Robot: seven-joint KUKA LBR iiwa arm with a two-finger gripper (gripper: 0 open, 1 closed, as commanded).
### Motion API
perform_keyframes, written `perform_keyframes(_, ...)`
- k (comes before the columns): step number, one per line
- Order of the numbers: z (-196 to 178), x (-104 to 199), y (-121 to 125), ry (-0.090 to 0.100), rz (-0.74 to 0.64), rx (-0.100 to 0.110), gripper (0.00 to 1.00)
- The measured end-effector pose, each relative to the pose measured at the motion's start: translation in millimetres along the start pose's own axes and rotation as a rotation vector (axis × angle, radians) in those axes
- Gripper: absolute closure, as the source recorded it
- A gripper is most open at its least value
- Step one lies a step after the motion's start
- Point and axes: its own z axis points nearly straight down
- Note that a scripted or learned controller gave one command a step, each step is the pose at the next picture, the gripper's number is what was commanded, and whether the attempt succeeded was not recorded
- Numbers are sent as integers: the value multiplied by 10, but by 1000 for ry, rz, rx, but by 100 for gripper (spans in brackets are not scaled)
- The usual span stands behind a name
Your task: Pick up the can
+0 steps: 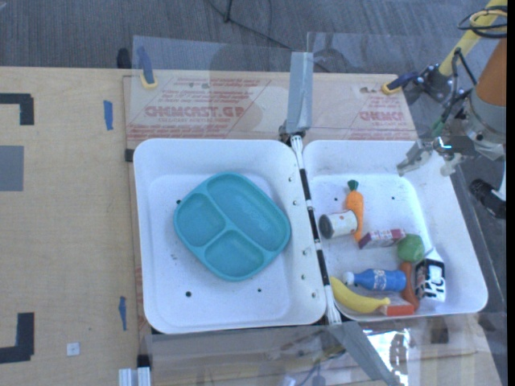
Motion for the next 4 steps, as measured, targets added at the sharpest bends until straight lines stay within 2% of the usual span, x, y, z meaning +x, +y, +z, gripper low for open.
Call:
perform_keyframes(1,1093,312,-338,-1,-4,-3,0)
perform_keyframes(2,1161,185,-129,-2,120,-5,0)
perform_keyframes(3,1150,528,-815,-1,96,-6,0)
perform_keyframes(4,746,-88,-795,-1,295,0,0)
